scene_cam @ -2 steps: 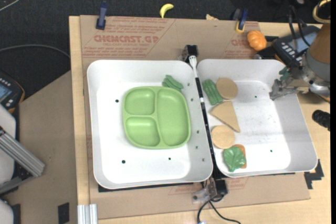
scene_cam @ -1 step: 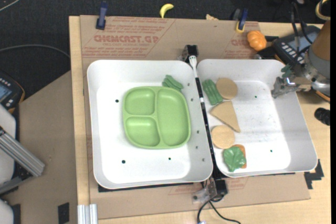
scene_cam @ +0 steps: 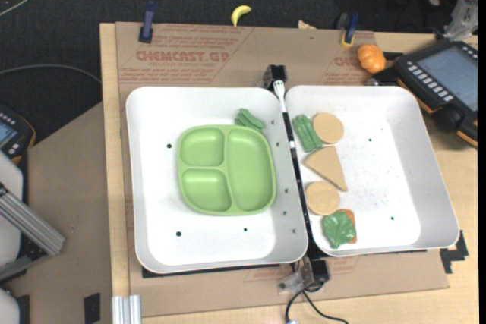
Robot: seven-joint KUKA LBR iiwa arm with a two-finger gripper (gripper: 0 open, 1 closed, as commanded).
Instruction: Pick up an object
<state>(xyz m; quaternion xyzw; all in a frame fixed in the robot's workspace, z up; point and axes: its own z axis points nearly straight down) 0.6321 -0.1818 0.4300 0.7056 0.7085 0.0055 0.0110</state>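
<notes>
Green divided plate [scene_cam: 226, 169] central in left bin [scene_cam: 152, 231], green piece [scene_cam: 249, 119] at its 1 o'clock, right bin [scene_cam: 395, 163] holding green beans [scene_cam: 307, 132], two tan discs [scene_cam: 329, 128], tan wedge [scene_cam: 328, 166], leafy green toy [scene_cam: 339, 228] at 6 o'clock

Divided plate [scene_cam: 226, 169] in left bin [scene_cam: 148, 163]

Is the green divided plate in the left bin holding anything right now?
Empty. All three compartments of the green divided plastic plate show bare green; the small green toy piece lies outside its upper rim.

Light green divided plate [scene_cam: 226, 168], white bins [scene_cam: 152, 163], tan wedge [scene_cam: 328, 165].
</notes>
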